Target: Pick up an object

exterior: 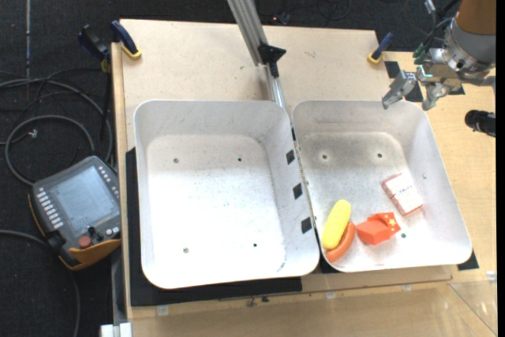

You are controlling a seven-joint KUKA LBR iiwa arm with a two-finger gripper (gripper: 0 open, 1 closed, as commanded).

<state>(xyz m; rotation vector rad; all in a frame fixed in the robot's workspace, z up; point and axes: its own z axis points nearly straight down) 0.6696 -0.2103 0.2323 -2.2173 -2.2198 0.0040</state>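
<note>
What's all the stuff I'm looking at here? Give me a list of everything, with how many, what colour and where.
Bins: 2, white, side by side on the bench; left bin, right bin.
Yellow object: 1, yellow, oblong, near front of the right bin, lying on an orange-red piece.
Red block: 1, red-orange, right bin, just right of the yellow object.
Small box: 1, white with red, right bin, towards its right wall.
Bench: 1, pale wood, under both bins.
Clamps: 2, blue and yellow, at the bench's far corners.
Handheld control pad: 1, grey and orange, on the floor at left.
Cables: several, black, on the dark floor.
Metal pole: 1, silver, slanting over the bench's far side.
Arm: 1, grey and orange, top right.
Gripper: 1, metal, over the right bin's far right corner.
</note>
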